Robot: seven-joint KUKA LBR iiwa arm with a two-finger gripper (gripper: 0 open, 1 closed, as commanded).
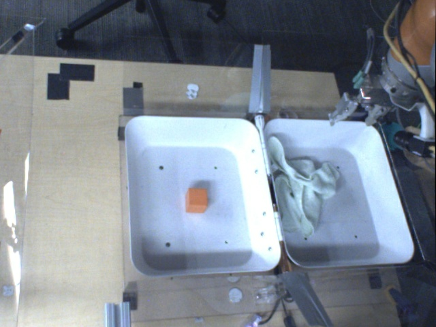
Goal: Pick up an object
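I see a small orange block (197, 200) sitting near the middle of the left bin (146, 251), in the lower middle of the frame. A crumpled pale cloth (303, 189) lies in the right bin (388, 251), bunched against its left wall. The two bins touch side by side. The gripper (356, 109) is up at the upper right of the frame, over the top edge of the right bin. Its fingers are spread apart and nothing is between them. It is well apart from the block.
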